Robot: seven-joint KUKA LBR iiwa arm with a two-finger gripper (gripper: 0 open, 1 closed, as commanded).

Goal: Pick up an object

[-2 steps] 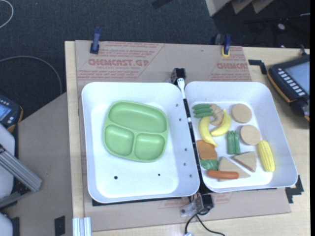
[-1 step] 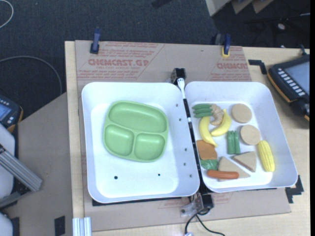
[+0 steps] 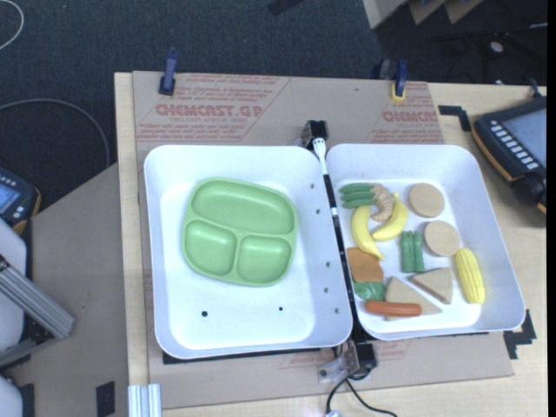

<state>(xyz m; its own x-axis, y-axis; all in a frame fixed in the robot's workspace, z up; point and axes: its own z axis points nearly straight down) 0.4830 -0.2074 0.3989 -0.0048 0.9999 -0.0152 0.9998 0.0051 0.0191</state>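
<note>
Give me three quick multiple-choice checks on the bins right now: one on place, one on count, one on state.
1. Where is the green divided plate?
A. left bin
B. right bin
C. on the bench

2. How many round tan cookies lie in the right bin?
A. one
B. two
C. four

3. How does the corn cob rest?
A. standing upright
B. lying flat
C. on the plate

Answers: 1 A, it sits inside the left bin. 2 B, the cookies lie one above the other. 3 B, it lies along the bin floor near the right wall.

The two white bins (image 3: 165, 259) are looking like smooth, shiny plastic. The green plate (image 3: 238, 231) is looking smooth and a bit dull. The brown board (image 3: 261, 107) underneath is looking like rough cardboard.
</note>
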